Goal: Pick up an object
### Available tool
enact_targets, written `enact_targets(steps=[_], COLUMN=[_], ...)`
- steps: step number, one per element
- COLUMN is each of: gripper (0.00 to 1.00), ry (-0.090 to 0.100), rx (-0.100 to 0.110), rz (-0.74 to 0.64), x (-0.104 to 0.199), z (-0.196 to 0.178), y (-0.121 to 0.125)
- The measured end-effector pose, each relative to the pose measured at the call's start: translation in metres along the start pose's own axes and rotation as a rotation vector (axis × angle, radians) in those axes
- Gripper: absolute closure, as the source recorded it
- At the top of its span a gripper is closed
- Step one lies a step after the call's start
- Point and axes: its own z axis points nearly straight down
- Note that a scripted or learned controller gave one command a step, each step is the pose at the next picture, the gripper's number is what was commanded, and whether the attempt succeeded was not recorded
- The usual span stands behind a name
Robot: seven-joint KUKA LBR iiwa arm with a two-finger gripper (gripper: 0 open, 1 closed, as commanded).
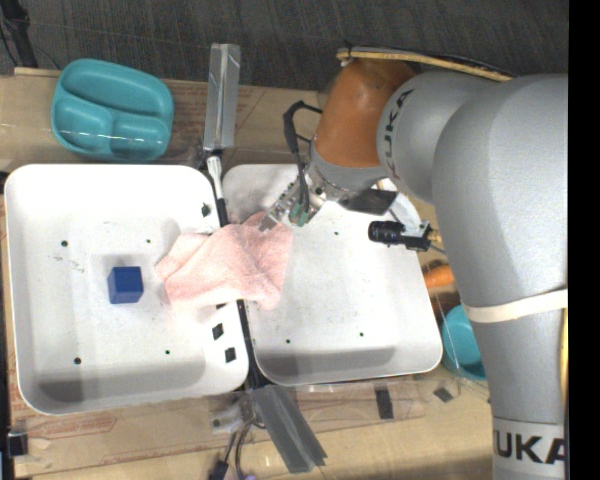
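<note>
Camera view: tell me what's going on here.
The arm reaches in over the right bin, its tool down at the upper edge of a pink cloth. The cloth lies draped across the divider between both bins. A blue cube sits untouched in the left bin.

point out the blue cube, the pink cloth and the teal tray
blue cube (126,284), camera view, middle of its top face
pink cloth (228,264), camera view, middle of the crumpled fabric
teal tray (112,108), camera view, ridge between its compartments
</note>
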Motion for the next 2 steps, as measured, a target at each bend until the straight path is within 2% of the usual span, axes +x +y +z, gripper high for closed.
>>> enact_targets(steps=[1,2], gripper=[1.0,0.0], ry=[-0.004,-0.003], rx=[-0.002,-0.002], rz=[-0.148,-0.148], x=[-0.0025,-0.0023], z=[-0.1356,-0.1348], y=[0.0051,0.0049])
